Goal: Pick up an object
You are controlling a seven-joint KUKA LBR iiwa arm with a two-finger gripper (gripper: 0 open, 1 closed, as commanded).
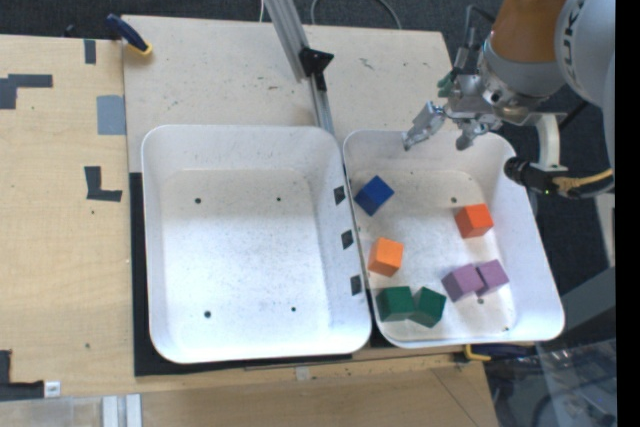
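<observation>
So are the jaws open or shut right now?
Open. The gripper hangs above the right bin's back rim, its fingers spread with nothing between them.

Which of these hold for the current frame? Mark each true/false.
1. All the blocks lie in the right bin. True.
2. The hand grips the blue block. False: the open hand is up over the bin's far rim, nothing between its fingers.
3. The two green blocks sit side by side near the bin's front edge. True.
4. There are three orange blocks. False: two, one near the divider, one further right.
5. The purple blocks lie in the left bin. False: right bin.
</observation>
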